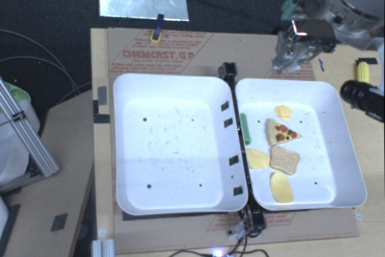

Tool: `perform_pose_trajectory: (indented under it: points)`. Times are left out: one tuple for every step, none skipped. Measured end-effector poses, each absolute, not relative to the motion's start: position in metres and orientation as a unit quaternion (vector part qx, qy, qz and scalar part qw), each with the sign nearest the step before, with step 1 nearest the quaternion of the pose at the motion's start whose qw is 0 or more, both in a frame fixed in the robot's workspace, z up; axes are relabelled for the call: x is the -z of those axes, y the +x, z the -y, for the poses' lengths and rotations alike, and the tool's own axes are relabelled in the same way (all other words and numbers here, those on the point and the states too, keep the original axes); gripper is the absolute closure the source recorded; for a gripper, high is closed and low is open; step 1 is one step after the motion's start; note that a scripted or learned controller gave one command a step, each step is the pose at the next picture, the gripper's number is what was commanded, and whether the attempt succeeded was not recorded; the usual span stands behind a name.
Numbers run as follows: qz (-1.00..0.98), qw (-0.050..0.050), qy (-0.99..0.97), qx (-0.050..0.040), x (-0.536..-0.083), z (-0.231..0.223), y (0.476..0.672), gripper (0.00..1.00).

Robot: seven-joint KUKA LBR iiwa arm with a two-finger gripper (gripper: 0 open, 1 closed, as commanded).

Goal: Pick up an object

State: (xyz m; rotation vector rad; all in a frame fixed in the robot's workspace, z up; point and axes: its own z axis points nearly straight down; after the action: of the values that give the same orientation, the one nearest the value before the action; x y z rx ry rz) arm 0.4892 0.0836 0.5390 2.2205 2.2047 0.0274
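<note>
Hovering past the far rim of the right bin [346, 129], the claw [291, 62] holds nothing visible; whether it is wide or narrow I cannot tell. Inside that bin lie a pizza slice [281, 131], a toast piece [284, 160], a green stick [245, 128] and three yellow pieces. Left bin [129, 129] sits just beside it on the desk [174, 51].
</note>
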Motion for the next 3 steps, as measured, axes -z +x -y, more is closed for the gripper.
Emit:
perform_pose_trajectory:
  points:
    - [-0.704,0.000,0.710,0.0018,-0.456,0.006,0.486,1.00]
    - [-0.710,0.001,0.705,-0.0015,-0.446,-0.043,0.487,1.00]
    - [-0.707,-0.001,0.707,0.0009,-0.387,-0.040,0.487,1.00]
